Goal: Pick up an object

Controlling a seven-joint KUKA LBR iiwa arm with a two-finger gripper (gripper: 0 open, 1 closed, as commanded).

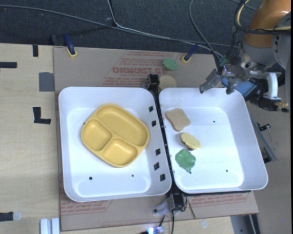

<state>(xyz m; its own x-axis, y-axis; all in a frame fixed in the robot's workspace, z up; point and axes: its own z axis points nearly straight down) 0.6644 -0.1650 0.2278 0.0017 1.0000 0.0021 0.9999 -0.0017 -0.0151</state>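
A wooden table [19,145] marked with black tape pieces is being seen along the left of the frame, with a brown cardboard sheet [132,67] being laid over it and clipped at the top edge by two blue-and-yellow clamps [70,47]. On the cardboard, two shallow white bins are being shown side by side. The left bin [73,179] is being occupied by a yellow divided plate [115,134], which is lying flat and turned at a slant in the middle of the bin. Above the seam between the bins, a small green dotted item [170,63] is resting on the cardboard, just above a pale round piece [168,80] that cannot be made out clearly.

In the right bin [234,179], three small objects are being lined up along the left side, near the seam: a tan bread-shaped piece [177,119] at the top, a yellow piece [190,141] just below it, and a green leaf-like piece [185,159] lowest, close beneath the yellow one; whether those two are touching cannot be told. None of them is being held.

At the upper right of the frame, the grey arm with its orange band [273,9] is being shown reaching in, and the tool [216,83] is being held over the far rim of the right bin, well apart from the three objects. Its two dark fingers [208,84] are being kept spread apart, released, with nothing between them. Grey cables [136,30] are being trailed across the dark floor along the top of the frame.
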